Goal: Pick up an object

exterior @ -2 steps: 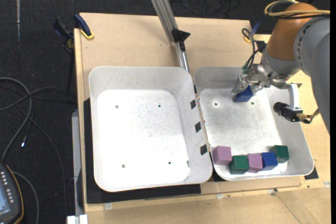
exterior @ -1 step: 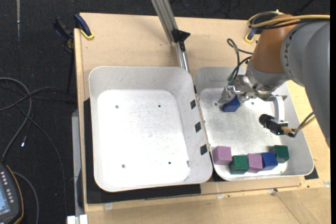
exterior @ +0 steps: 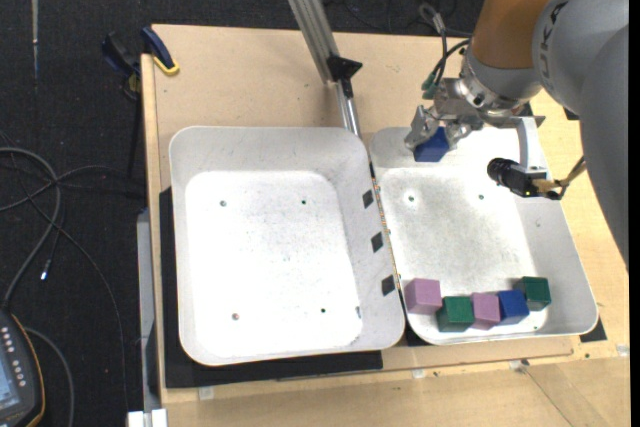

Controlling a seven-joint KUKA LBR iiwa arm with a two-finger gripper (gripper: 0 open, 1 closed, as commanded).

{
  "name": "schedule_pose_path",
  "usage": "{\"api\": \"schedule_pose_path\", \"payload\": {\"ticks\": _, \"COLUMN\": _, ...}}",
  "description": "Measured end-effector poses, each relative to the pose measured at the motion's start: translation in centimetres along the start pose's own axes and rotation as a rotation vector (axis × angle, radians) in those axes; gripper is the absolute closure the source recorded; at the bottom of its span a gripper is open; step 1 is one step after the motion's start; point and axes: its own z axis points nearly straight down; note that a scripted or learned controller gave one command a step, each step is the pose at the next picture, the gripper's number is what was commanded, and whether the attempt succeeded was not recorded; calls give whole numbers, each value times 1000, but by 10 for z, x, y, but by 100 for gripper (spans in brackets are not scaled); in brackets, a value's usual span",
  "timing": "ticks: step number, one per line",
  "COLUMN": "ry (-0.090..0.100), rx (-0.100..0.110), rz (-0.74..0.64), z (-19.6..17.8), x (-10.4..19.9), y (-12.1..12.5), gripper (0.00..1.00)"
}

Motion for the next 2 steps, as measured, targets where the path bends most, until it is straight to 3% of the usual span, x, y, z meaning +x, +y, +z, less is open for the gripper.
{"api": "schedule_pose_path", "payload": {"ticks": 1, "ry": 2, "rx": 13, "rz": -1, "z": 6, "x": 55, "y": -21, "gripper": 100}}
{"api": "schedule_pose_path", "payload": {"ticks": 2, "ry": 3, "rx": 14, "rz": -3, "z": 5, "x": 141, "y": -52, "gripper": 100}}
